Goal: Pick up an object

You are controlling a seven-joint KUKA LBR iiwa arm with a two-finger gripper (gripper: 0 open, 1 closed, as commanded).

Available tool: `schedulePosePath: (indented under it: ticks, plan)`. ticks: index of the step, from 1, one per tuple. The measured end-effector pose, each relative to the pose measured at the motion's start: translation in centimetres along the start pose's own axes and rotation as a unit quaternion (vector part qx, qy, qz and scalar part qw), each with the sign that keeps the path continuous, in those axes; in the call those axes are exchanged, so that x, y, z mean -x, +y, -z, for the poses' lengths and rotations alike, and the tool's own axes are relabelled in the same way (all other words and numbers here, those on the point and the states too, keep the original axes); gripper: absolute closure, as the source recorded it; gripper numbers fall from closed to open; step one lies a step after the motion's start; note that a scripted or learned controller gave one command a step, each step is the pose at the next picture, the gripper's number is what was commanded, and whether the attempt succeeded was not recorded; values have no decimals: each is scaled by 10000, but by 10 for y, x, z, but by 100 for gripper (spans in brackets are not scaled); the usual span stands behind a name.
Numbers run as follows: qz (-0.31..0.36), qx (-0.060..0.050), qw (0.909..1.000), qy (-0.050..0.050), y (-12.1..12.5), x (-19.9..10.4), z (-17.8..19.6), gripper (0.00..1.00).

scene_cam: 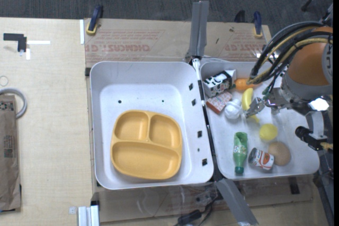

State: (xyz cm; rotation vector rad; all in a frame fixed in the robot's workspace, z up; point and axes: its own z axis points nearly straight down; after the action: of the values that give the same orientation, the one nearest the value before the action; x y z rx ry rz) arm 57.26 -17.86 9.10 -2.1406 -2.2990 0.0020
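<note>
Gripper [256,107] poised low in the right bin [296,166], finger opening indiscernible, nothing visibly held. Banana [247,98] lies just beside it at 10 o'clock; centre the gripper squarely over the fruit before closing.

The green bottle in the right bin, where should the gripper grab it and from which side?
Probably grip the green bottle across its wide middle, coming straight down from above. It lies flat, lengthwise toward the near rim of the right bin, with bare floor on its left side and a can close on its right.
</note>
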Motion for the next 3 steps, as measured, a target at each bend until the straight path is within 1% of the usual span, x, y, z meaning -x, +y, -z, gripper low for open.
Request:
schedulePosePath:
  ticks: [2,3]
  plan:
    - [0,0,10000,0,0,0,0,0]
    - [-622,-9,9981,5,-5,-3,-1,0]
